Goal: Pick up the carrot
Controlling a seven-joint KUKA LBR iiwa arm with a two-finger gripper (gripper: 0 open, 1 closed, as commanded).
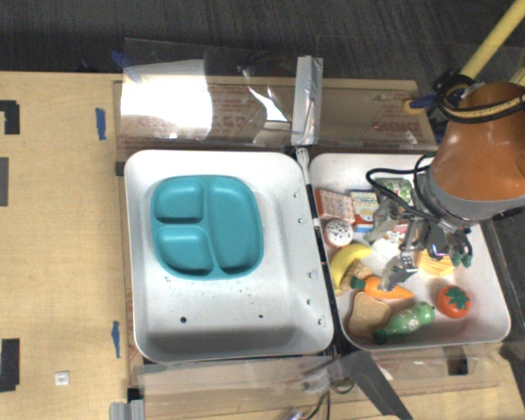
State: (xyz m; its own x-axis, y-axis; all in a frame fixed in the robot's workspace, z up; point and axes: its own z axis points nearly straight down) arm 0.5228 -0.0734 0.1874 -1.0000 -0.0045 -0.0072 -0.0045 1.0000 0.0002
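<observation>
In the right-hand bin (494, 318), the carrot (387, 290) lies with its long axis running left to right among the toy food, directly under the gripper (401, 268), though I cannot tell how that gripper is set.

Teal plate (207, 224) in white bin (149, 322); orange carrot (387, 290), red tomato (453, 300).

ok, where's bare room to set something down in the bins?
Left bin: bare floor all around the teal tray, widest along its near edge. Right bin: crowded, with carrot, banana and tomato packed under the claw.
</observation>
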